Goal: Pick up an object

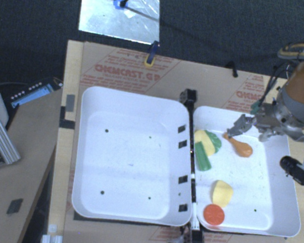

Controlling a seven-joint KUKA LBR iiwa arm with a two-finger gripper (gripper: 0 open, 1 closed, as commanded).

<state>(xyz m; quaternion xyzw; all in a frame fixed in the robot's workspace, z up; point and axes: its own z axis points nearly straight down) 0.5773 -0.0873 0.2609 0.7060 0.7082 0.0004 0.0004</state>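
In the right bin (pixel 282 192), an orange-brown drumstick-shaped toy (pixel 240 145) lies near the back. My gripper (pixel 253 131) hangs just above and behind it, fingers spread apart with nothing between them. One finger (pixel 240 125) points down toward the toy's thin end. A yellow and green corn-like toy (pixel 206 142) with a green piece (pixel 203 159) rests by the bin's left wall. A pale yellow lump (pixel 222 192) and a red disc (pixel 214 214) sit at the front left corner.
The left bin (pixel 130 154) stands beside the right one, with a black clip strip (pixel 188 151) along the shared wall. A black part of the arm (pixel 297 168) overhangs the right bin's right edge. A shiny sheet (pixel 122 7) lies beyond the bench.
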